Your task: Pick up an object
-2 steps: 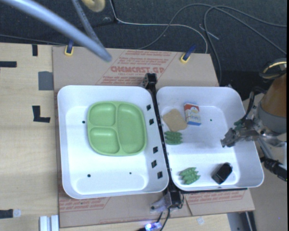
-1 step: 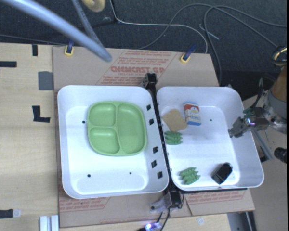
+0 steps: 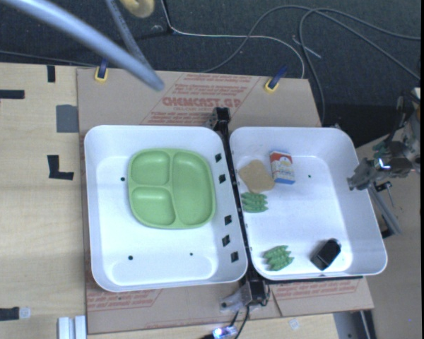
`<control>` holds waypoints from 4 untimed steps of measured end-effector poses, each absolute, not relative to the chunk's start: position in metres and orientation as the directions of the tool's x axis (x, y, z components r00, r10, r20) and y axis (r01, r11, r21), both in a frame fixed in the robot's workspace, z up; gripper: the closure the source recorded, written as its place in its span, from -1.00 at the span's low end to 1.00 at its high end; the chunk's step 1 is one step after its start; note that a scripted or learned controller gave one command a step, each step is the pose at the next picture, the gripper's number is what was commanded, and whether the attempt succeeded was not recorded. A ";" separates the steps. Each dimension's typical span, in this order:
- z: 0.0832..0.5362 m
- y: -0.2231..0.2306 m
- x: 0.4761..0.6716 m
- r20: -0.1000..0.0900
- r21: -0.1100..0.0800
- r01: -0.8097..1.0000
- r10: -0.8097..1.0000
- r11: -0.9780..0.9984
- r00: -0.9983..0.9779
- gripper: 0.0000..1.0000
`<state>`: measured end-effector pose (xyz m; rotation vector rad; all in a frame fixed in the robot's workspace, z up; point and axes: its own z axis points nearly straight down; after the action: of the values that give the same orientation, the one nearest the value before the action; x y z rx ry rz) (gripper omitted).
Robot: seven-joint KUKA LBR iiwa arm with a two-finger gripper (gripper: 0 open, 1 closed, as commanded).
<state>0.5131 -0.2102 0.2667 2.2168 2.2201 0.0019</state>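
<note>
My gripper [image 3: 373, 174] sits at the right middle of the frame, just outside the right bin's [image 3: 353, 189] right rim; open or closed, I cannot tell, and I see nothing held in it. Pick not yet made: all candidates lie in the right bin, namely a small carton [image 3: 283, 167] touching a tan disc [image 3: 256, 176], two green pieces [image 3: 254, 202] [image 3: 278, 257] and a black block [image 3: 326, 253], with the green divided plate [image 3: 173, 188] in the left bin [image 3: 99, 210]. My arm reaches in low from the right edge, short of the contents; approach, grasp and lift all remain.
</note>
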 end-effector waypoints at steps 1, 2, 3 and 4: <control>0.267 -0.156 0.524 0.000 0.000 1.000 1.000 0.005 -0.005 1.00; 0.251 -0.098 0.540 0.001 -0.002 1.000 1.000 0.006 -0.006 1.00; 0.248 -0.051 0.567 0.000 -0.001 1.000 1.000 0.006 -0.006 1.00; 0.230 -0.002 0.581 0.000 -0.002 1.000 1.000 0.004 -0.004 1.00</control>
<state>0.5815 -0.0024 0.2295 2.2177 2.2269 -0.0030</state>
